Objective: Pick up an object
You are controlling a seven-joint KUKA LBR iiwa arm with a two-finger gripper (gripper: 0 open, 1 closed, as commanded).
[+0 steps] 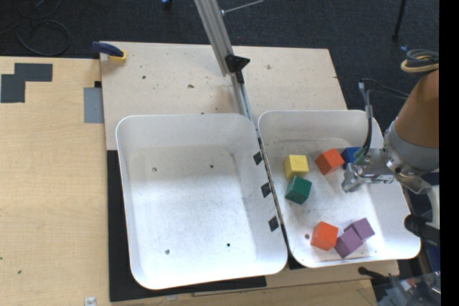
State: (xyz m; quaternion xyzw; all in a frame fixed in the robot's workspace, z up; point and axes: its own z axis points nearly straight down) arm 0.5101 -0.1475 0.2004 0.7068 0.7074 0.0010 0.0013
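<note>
1. Blue block sits in right bin, upper right, mostly hidden by gripper; orientation unclear.
2. Cannot tell whether the jaws are wide or narrow.
3. Orange cube just left of it, corner-on.
4. Yellow cube and green cube near the divider; lower orange cube and purple blocks near the front rim.
5. Left bin offers open floor.

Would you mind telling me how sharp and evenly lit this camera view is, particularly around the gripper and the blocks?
Camera view: lighting is soft and even, with faint shadows under the yellow block and green block; the right bin looks bright but not blown out; the gripper is slightly blurred, so its fingers are hard to read; the blue block beside it is partly hidden.
</note>
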